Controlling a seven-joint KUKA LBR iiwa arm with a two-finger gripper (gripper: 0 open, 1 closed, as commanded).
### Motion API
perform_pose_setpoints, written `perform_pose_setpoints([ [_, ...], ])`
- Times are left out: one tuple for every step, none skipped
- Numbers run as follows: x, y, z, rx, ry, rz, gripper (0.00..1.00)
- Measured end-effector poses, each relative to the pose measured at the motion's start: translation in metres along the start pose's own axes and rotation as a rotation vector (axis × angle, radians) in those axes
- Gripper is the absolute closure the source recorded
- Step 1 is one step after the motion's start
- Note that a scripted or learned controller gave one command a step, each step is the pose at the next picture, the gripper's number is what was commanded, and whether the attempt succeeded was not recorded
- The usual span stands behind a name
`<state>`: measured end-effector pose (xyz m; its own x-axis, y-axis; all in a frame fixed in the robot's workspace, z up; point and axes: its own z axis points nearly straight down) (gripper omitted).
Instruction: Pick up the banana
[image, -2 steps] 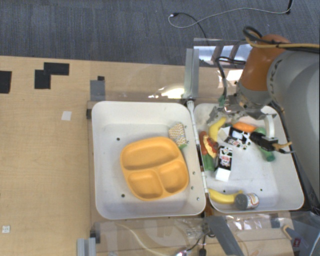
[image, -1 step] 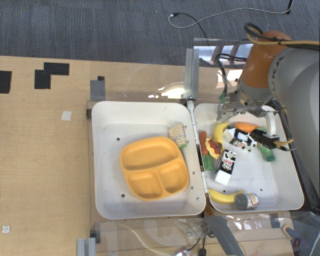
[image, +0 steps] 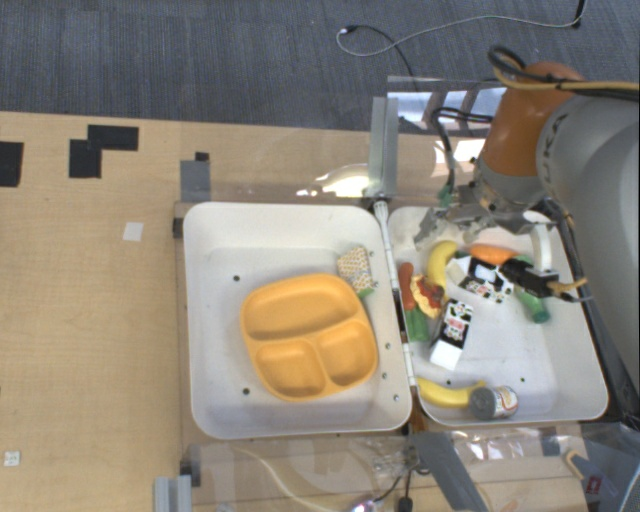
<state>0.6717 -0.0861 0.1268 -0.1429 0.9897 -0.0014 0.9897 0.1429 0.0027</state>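
Right, near edge first: right bin (image: 590, 400) front wall has one banana (image: 445, 393) lying flat along it, long axis roughly left-right, touching a grey can (image: 492, 402) at its right end. Just behind that, a black-and-white carton (image: 453, 332) standing at a slant. Left bin (image: 200, 330) holds the orange divided tray (image: 305, 335), not relevant.

Further back, second banana (image: 440, 265), curved, long axis running near-to-far, next to a red item (image: 408, 285) by the divider. Gripper (image: 455, 215) sits just behind and slightly right of this one, at the bin's far wall. Can't tell the finger opening, wrist hardware blocks it. Nothing visibly between the fingers.

Judgement: far banana is the closer target; move is a short step toward the camera and down, closing across its short axis.
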Motion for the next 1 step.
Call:
perform_pose_setpoints([
  [-0.0008,-0.0321,0.0298,-0.024,-0.006,0.079,0.0],
])
